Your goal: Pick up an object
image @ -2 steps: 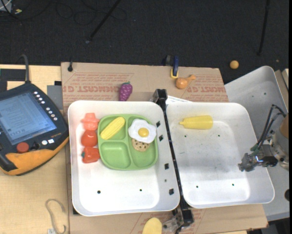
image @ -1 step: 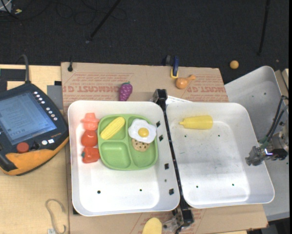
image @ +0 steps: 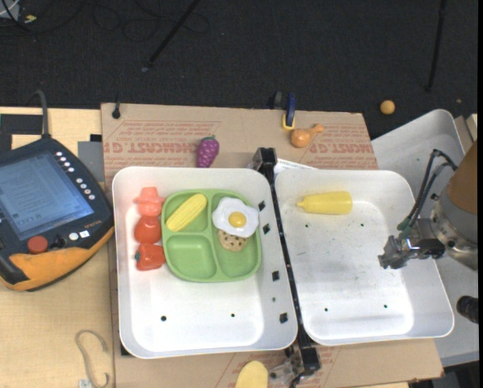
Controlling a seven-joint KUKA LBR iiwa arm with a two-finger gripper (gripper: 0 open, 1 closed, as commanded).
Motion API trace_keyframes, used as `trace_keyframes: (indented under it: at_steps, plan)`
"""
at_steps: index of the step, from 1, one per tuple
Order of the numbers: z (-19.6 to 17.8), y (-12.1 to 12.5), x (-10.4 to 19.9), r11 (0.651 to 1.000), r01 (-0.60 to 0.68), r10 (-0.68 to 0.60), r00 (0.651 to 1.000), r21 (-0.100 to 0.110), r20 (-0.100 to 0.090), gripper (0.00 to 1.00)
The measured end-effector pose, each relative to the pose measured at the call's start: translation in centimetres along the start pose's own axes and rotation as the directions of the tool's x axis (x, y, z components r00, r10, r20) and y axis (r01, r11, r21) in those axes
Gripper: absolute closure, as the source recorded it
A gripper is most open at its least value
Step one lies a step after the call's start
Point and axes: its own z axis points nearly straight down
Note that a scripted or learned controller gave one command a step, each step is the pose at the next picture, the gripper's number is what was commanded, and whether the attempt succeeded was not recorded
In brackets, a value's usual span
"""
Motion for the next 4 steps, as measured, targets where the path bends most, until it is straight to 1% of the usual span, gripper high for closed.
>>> trace_keyframes:
  at_steps: [1,2,3,4]
  plan:
    - [0.9,1.2,4.4,1.000,-0.001,0.001,1.000,0.004,-0.001,1.00]
    - [1.8,3.1,9.8,1.000,-0.001,0.001,1.000,0.003,0.000,1.00]
    - [1.4,4.6,14.6,1.000,-0.001,0.001,1.000,0.002,0.000,1.00]
    - [1.9,6.4,15.7,1.000,-0.005,0.005,1.000,0.002,0.001,1.00]
